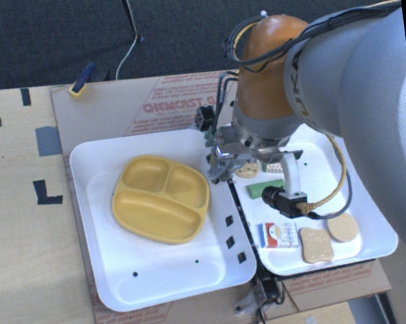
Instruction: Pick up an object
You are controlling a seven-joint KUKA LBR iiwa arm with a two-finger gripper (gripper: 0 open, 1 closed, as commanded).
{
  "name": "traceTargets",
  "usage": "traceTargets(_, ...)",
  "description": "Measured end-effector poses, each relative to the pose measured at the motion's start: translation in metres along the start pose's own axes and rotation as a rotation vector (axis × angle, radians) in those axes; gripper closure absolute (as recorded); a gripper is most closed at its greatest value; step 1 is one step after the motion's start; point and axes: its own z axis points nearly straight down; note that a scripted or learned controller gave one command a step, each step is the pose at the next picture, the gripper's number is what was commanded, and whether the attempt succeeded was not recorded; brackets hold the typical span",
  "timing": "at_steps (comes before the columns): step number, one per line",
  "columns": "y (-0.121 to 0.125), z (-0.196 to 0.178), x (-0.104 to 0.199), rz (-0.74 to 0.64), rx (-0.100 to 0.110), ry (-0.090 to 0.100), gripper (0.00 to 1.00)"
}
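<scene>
My gripper (239, 163) hangs low over the near-left corner of the right bin (376, 235), close to the divider between the two bins. Right beneath it lies a pale speckled cookie (248, 169), partly hidden by the wrist. A green piece (264, 186) lies just right of that. Toward the front of the same bin rest a small red, white and blue carton (279, 235), a slice of toast (316, 244) and a round tan cracker (343, 228). The arm's orange band (269, 52) and grey body cover the back of the bin.
The left bin (107, 281) holds a yellow divided plate (161, 198) near its middle. A black cable (326, 204) loops from the wrist over the right bin. A blue and yellow item (81, 79) lies on the bench behind the bins.
</scene>
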Motion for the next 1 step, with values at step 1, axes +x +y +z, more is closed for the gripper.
traceTargets(1,0.0080,0.0034,0.0512,0.000,0.002,0.000,1.00)
